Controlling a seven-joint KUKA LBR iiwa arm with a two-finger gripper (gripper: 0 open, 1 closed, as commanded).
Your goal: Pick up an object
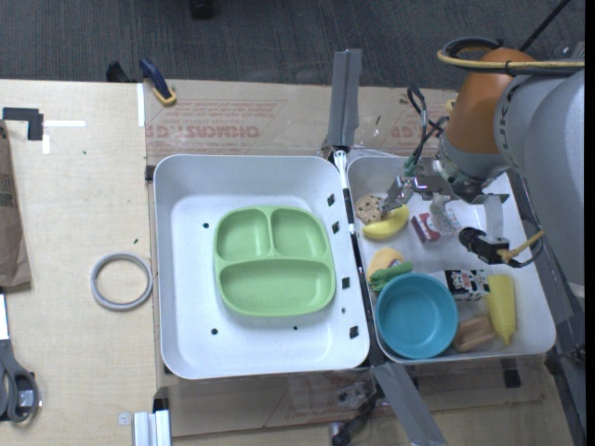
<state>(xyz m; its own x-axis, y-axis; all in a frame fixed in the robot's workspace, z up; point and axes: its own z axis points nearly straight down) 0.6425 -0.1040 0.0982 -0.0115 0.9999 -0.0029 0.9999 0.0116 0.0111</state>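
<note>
Gripper point(406, 186) low in right bin point(535, 337), just above yellow banana point(386, 224) by the divider; jaws' state — cannot tell. Banana looks like light, stiff, smooth plastic, so likely slippery: best pinched across its middle.

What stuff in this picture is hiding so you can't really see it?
- Gripper: small and tangled with cables in the camera view; open or shut is unclear.
- Cookie: partly covered by the banana.
- Brown item: tucked behind the blue bowl; what it is stays unclear.
- Scissors: cut off by the picture's left edge.
- Small printed box: its print is too small to read.
</note>
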